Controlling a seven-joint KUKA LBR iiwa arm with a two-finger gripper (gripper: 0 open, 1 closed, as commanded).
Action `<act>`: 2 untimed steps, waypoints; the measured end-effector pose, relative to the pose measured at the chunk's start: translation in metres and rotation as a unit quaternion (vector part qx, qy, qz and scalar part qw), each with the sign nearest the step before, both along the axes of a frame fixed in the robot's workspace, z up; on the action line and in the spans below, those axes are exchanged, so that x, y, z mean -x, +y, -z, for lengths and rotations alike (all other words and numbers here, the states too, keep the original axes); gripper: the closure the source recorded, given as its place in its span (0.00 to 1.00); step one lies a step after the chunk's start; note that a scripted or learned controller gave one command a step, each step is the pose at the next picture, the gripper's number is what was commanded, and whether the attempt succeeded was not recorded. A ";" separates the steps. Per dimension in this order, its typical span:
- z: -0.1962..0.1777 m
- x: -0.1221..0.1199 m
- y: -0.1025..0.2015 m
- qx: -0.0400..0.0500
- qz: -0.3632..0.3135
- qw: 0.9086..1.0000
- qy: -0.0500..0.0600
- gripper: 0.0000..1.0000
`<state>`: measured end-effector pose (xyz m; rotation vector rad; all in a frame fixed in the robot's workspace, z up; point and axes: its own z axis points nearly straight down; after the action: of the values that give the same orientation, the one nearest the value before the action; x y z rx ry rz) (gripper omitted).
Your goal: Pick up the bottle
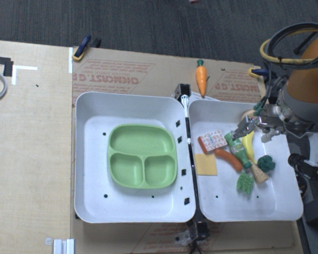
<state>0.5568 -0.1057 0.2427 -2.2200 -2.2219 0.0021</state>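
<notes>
Bottle just below the gripper, lying on a slant

Bottle [240, 149], green, lies in the right bin [283, 211] among the toy food, between a yellow banana [248, 146] and an orange carrot [228, 158]. Its long axis runs from upper left to lower right. The gripper [247, 126] sits just above its upper end, near or touching. How the jaws stand I cannot tell; clutter hides them, and no object shows between them.

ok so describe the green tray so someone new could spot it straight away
Find the left bin of the two white ones. The green tray lies flat in its middle. It is pale green with three compartments, and it is much larger than the small toy foods heaped in the right bin.
</notes>
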 end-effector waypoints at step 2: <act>0.133 0.077 -0.031 0.003 -0.118 0.993 -0.005 1.00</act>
<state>0.4800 -0.1366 0.1095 -1.9494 -2.4787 -0.0024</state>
